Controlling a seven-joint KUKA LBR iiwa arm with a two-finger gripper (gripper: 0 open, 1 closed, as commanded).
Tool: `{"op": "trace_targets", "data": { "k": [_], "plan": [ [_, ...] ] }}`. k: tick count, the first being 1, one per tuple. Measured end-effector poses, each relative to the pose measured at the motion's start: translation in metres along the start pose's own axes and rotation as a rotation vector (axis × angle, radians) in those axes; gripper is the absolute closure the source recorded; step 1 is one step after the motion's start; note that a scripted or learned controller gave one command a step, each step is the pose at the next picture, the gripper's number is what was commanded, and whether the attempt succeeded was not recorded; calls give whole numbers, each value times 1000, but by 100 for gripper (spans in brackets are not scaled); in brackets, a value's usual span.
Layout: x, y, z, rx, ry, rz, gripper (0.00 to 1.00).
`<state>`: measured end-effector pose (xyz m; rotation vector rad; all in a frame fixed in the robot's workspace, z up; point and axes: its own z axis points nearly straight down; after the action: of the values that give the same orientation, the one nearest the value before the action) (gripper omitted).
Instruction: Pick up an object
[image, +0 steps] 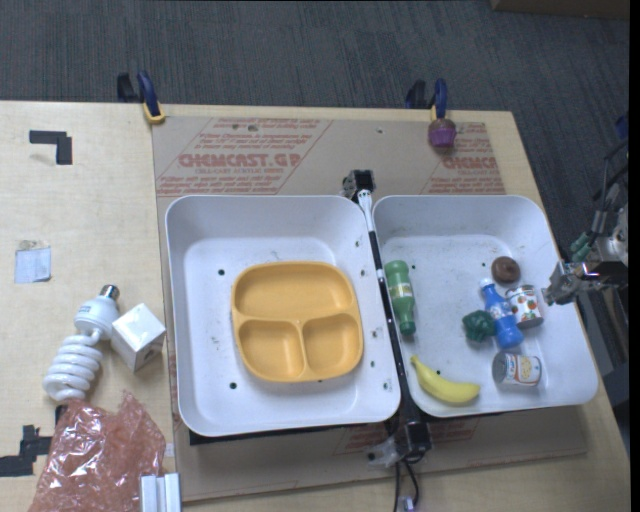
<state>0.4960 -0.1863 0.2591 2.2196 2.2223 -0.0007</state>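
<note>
End effector at the view's right edge, low, little of arm visible

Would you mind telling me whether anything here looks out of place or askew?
A purple object sits on the board behind the right bin, apart from the other items. Inside that bin, the green bottle and a can lie on their sides.

Robotics lab bench: clamped board, two white bins, toy groceries, carpet floor.
</note>
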Motion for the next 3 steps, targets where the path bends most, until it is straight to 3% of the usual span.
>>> {"op": "trace_targets", "data": {
  "k": [1, 2, 3],
  "plan": [
    [-33, 37, 146, -18, -3, -1, 0],
    [31, 5, 167, 0, 1, 2, 0],
    [86, -8, 167, 1, 1, 2, 0]
  ]
}}
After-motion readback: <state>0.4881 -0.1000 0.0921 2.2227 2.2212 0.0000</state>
